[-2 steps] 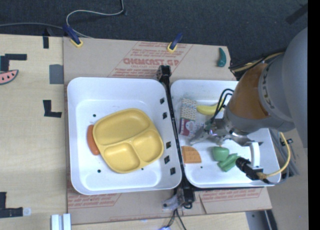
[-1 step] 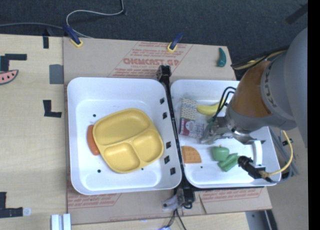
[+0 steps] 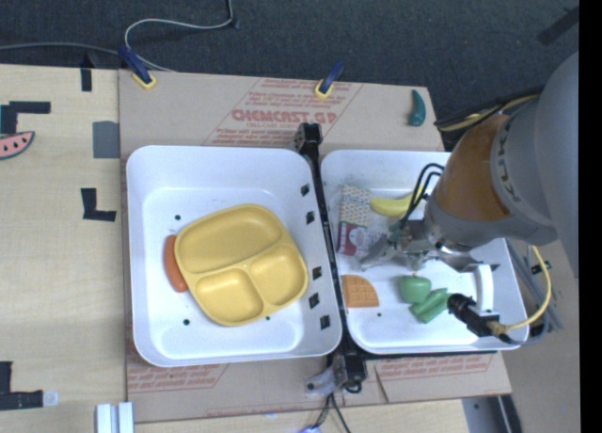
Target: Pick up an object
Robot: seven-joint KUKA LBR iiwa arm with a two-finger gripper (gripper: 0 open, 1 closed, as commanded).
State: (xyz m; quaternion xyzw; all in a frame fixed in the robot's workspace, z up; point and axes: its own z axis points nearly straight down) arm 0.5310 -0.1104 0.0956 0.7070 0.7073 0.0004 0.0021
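Observation:
My gripper (image 3: 384, 250) hangs low inside the right bin (image 3: 423, 343), near its middle. Just left of it lies a small patterned packet (image 3: 353, 219). A yellow banana (image 3: 388, 204) rests just behind it. A green toy (image 3: 421, 297) lies in front of it to the right, and a tan waffle-like piece (image 3: 359, 292) sits in front to the left. Nothing is visibly held. The arm's grey and orange wrist (image 3: 480, 186) covers the bin's right part.
The left bin (image 3: 150, 196) holds a yellow divided plate (image 3: 240, 262) with an orange item (image 3: 174, 266) poking out under its left edge. A teal object (image 3: 417, 108) lies on the cardboard behind the right bin. A black divider (image 3: 320, 233) separates the bins.

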